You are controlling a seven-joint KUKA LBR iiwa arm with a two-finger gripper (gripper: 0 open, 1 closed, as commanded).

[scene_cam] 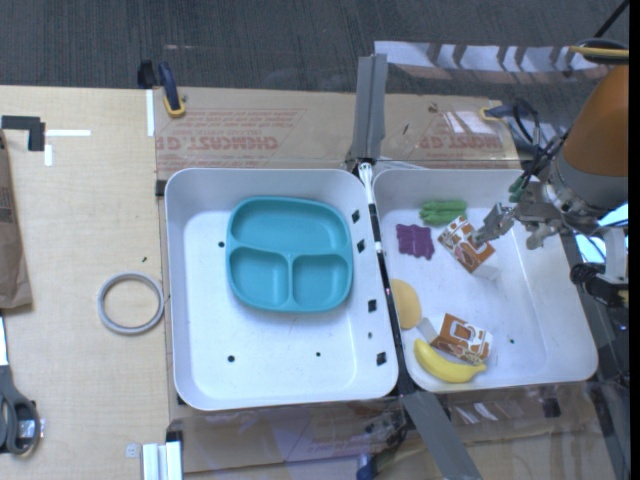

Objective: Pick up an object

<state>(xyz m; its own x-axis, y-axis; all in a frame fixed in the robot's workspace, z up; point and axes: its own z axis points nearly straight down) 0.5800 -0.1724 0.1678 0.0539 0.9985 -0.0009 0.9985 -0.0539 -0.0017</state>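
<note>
In the right bin point(540, 313) lie several small items. An orange-and-white packet point(466, 245) sits tilted near the middle. My gripper point(490, 230) reaches in from the right, and its tip meets the packet's upper right corner. A green piece point(442, 211) and a purple piece point(414, 239) lie just left of the packet. Along the bin's near left side are a yellow rounded item point(404, 303), a banana point(447, 365) and a second orange-and-white packet point(462, 337).
The left bin point(200, 348) holds a teal divided plate point(291, 253). A grey divider bar point(370, 118) stands between the bins at the back. On the bench to the left lie a tape ring point(131, 302) and scissors point(15, 423).
</note>
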